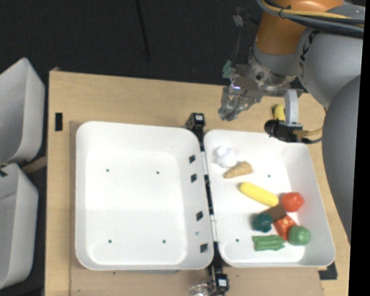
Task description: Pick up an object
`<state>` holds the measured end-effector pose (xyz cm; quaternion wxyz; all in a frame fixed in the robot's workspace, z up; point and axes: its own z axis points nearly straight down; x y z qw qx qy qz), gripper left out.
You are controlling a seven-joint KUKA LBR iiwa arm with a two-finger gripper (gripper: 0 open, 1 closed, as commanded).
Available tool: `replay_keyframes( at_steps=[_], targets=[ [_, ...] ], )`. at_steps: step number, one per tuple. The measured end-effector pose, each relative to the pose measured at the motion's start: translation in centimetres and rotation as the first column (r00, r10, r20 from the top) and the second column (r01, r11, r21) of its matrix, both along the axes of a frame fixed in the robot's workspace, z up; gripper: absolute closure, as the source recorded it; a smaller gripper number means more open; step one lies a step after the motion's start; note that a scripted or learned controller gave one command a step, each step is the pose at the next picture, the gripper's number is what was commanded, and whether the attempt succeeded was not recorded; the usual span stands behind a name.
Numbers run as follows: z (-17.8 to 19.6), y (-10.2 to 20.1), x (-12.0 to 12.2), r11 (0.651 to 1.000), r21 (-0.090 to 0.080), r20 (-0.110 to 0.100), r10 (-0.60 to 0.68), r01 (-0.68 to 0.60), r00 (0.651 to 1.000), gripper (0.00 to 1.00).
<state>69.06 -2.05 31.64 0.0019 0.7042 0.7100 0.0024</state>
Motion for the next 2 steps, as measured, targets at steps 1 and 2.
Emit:
replay_keyframes(
  at_steps=[1,2],
  targets=[
    [3.0,-0.4,-2.2,1.0,-0.001,0.0,-0.008,0.008,1.0,1.0],
    [7.3,-1.3,-1.0,1.0,-0.002,0.001,-0.006,0.006,1.0,1.0]
  ],
)
